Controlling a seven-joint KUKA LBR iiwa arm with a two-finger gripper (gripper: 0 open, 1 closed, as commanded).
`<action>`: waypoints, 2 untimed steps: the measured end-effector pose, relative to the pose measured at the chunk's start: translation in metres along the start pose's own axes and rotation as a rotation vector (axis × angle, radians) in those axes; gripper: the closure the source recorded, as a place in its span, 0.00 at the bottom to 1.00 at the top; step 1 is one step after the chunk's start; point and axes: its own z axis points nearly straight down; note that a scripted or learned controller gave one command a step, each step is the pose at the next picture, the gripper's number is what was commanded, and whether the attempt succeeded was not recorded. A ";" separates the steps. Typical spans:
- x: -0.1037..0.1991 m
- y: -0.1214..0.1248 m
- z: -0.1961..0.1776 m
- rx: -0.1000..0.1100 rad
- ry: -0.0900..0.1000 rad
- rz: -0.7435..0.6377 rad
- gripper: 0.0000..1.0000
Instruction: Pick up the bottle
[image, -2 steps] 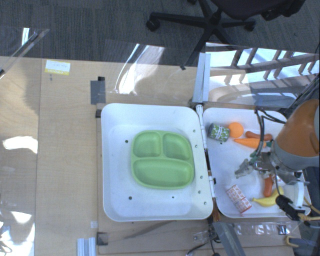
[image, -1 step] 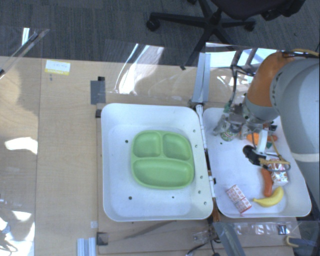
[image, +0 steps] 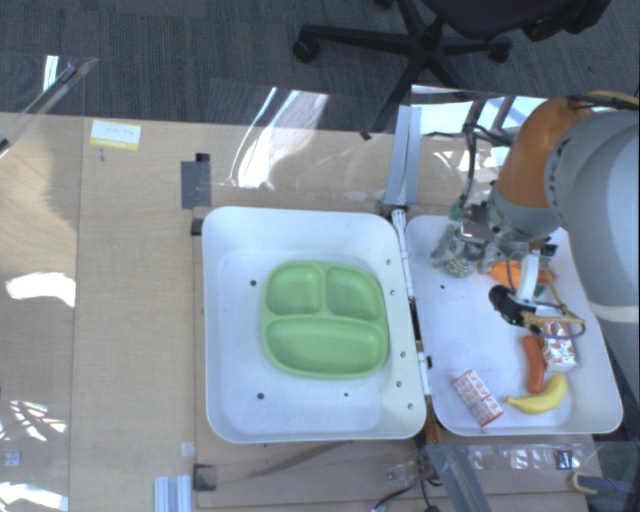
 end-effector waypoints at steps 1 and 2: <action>0.076 0.003 -0.088 0.008 0.001 0.410 1.00; 0.140 -0.083 -0.088 0.013 0.004 0.016 1.00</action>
